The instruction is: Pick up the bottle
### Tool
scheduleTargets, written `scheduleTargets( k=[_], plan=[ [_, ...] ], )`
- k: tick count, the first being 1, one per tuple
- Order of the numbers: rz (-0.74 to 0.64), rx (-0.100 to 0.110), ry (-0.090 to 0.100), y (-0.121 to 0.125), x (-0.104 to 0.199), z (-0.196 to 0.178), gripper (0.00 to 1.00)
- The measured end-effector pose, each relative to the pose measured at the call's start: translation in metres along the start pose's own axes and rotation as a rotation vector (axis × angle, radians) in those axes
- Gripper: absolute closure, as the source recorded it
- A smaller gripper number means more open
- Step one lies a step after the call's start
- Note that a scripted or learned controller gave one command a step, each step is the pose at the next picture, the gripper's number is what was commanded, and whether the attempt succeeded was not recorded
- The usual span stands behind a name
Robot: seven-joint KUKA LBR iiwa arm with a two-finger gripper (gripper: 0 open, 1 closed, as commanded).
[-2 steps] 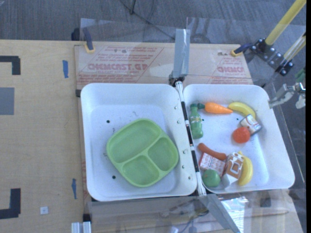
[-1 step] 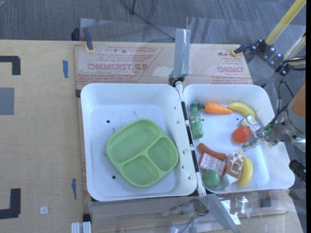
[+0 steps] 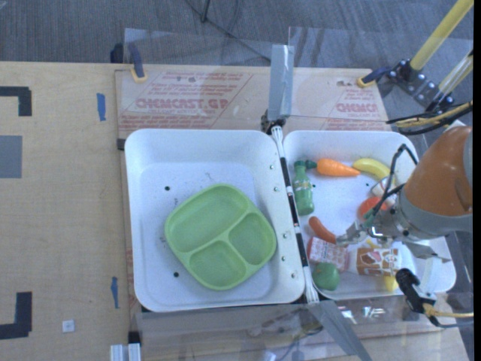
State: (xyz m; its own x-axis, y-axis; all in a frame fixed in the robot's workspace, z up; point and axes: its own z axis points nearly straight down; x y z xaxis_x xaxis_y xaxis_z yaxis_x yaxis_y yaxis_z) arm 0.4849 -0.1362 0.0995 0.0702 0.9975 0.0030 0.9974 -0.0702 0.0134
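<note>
1. The tabletop [image 3: 60, 201] is light brown wood with black marks and bits of blue tape on its left part; past its far edge is a grey floor [image 3: 75, 13] with a dark cable lying on it.
2. Two shallow white bins sit side by side; the left bin [image 3: 150, 156] holds a green plate [image 3: 219, 237] with three sections, set a bit toward the near right; white floor shows all round the plate, most of it along the far and left sides.
3. The right bin [image 3: 331, 141] is crowded; the bottle [image 3: 303, 189] is green and lies along the bin's left wall, near the far end, its cap pointing away.
4. Just right of the bottle's top lies a carrot [image 3: 337, 168]; a banana [image 3: 372, 168] lies beside the carrot by the far wall.
5. Below the bottle is a small red piece [image 3: 322, 229]; then a flat packet [image 3: 328, 255] and a round green thing [image 3: 326, 277] by the near wall; a small carton [image 3: 378, 260] lies to their right.
6. The arm [image 3: 443, 183] comes in from the right, over the right bin; the hand [image 3: 359, 235] hangs low in the middle of that bin, well apart from the bottle; I cannot tell how it is set.
</note>
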Motion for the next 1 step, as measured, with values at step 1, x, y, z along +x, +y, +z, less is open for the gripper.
scheduleTargets(
  k=[1],
  plan=[
    [0.278,0.016,-0.006,0.0439,-0.0207,-0.0921,0.0]
  ],
)
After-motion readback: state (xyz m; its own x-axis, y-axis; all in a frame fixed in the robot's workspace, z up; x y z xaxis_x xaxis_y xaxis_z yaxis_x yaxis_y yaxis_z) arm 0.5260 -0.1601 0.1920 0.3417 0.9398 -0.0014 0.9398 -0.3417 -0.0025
